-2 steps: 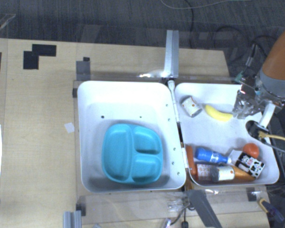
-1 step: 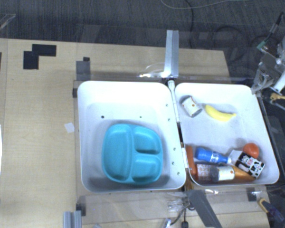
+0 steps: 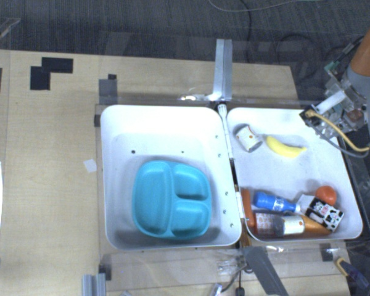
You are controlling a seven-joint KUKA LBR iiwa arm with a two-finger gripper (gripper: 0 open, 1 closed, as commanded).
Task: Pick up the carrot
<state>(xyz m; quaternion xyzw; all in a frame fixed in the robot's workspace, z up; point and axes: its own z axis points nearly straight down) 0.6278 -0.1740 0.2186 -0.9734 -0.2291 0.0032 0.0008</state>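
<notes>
**Carrot (image 3: 313, 227) waits at the front; gripper not yet over it**

Tabletop (image 3: 49, 165) at the left is bare pale wood. The left bin (image 3: 108, 184) holds a blue divided plate (image 3: 171, 197), which has no part in the job.

In the right bin (image 3: 308, 171), an orange strip (image 3: 246, 208) lies along the left wall. Behind it sit a small pale cup (image 3: 248, 137) and a banana (image 3: 285, 147). Near the front lie a blue bottle (image 3: 274, 202) and a dark bottle with a white cap (image 3: 277, 225). I take the carrot to be the orange tapered piece in the front right corner, touching the dark bottle and partly under a black-and-white patterned box (image 3: 325, 214). An orange round thing (image 3: 325, 195) sits just behind that box.

The gripper (image 3: 339, 111) hangs at the bin's far right corner, well apart from the carrot. Whether it is apart or together I cannot tell.

The step in hand looks like the approach. The next move calls for travel toward the front corner and a descent onto the carrot's exposed stretch, clear of the box and bottle.

The labels on the bottles and the box are too small to read.
</notes>
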